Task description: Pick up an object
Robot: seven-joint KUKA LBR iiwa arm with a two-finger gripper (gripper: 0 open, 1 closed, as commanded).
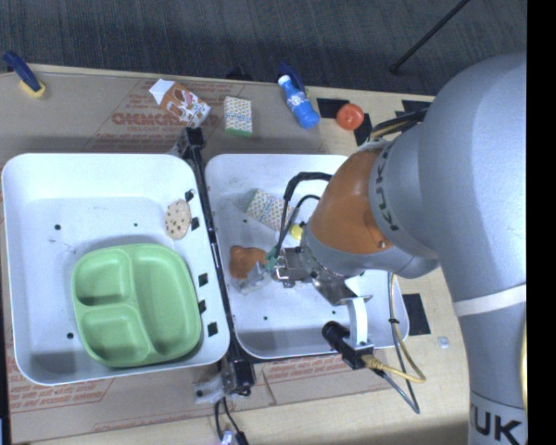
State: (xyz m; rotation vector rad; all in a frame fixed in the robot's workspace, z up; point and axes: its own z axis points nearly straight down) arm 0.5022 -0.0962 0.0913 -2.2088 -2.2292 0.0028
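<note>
A brown bench holds two white bins. In the right bin (259, 341), the gripper (280, 269) reaches toward an orange toy (244, 260). I cannot tell its grip. Next it must close and lift.

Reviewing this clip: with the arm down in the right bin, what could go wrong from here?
1. The gripper sits beside the small orange-brown object, not clearly around it, so a lift may come up with nothing.
2. That object lies close to the right bin's left wall; a nudge could push it against the wall, out of easy grasp.
3. The patterned packet lies close under the wrist, so the arm might drag it.
</note>
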